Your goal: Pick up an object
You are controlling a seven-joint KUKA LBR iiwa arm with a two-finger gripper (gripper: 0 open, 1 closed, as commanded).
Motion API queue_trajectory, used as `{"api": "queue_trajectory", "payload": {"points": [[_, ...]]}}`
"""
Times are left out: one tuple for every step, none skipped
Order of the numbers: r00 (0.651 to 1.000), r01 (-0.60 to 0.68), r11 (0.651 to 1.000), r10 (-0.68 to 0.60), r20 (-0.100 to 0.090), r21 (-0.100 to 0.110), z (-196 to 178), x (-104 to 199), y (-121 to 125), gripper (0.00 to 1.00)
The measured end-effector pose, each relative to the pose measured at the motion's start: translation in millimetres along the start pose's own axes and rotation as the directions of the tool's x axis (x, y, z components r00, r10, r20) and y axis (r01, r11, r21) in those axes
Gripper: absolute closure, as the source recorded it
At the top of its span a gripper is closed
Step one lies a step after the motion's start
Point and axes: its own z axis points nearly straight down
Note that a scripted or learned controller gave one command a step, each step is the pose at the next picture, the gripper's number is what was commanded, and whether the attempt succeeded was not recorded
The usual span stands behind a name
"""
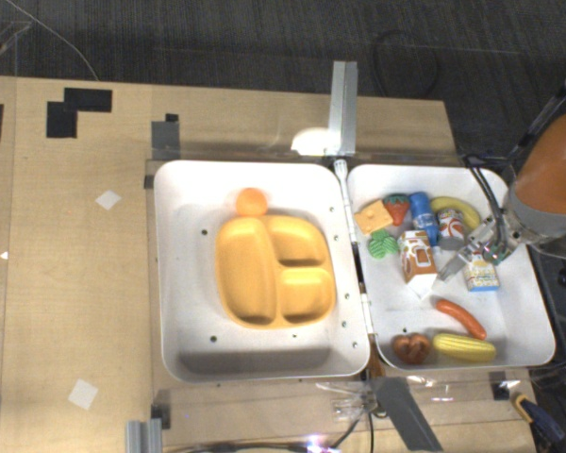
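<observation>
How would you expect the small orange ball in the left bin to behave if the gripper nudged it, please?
The orange ball looks round and smooth, so it would probably roll. It rests beside the yellow tray, whose rim may stop it. Likely light for its size.

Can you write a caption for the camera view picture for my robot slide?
Robot hand lowered among toy foods in the right bin; a yellow tray and orange ball sit in the left bin.

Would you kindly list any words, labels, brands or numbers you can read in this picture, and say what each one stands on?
No text can be read.
Brown and white carton: printed front, too blurred to read.
Small box near the gripper: coloured print, too small to read.
Red and white can: label markings, illegible.
Blue can: no readable print.
</observation>
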Motion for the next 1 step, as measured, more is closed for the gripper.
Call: {"api": "queue_trajectory", "payload": {"points": [[0.995, 0.103, 0.995, -0.103, 0.001, 0.000, -78.2, 17.4, -12.0, 0.00]]}}
